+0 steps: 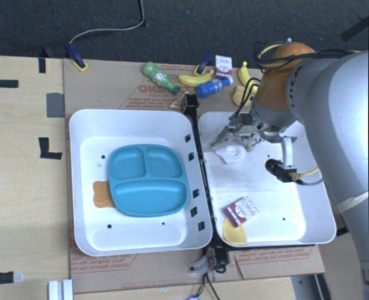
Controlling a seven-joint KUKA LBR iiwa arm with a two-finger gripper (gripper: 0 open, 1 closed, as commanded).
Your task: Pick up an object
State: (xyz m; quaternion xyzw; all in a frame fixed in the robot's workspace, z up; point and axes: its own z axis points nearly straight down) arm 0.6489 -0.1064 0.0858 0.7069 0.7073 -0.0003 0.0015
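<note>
Camera view: gripper [233, 141] low in right bin [309, 220], over a pale object [233, 153], positioned for grasp; jaw state unreadable.

From my feed, the desk [22, 167] showed as pale wood grain with black tape marks [47, 149] stuck on its left side. A brown cardboard sheet [115, 92] lay flat over the desk's middle, printed with faint red lettering. Beyond the far edge I saw dark grey carpeted floor [190, 11], with a thin pale cable [118, 27] snaking across it. The light looked even and soft, with no hard shadows anywhere.
</note>
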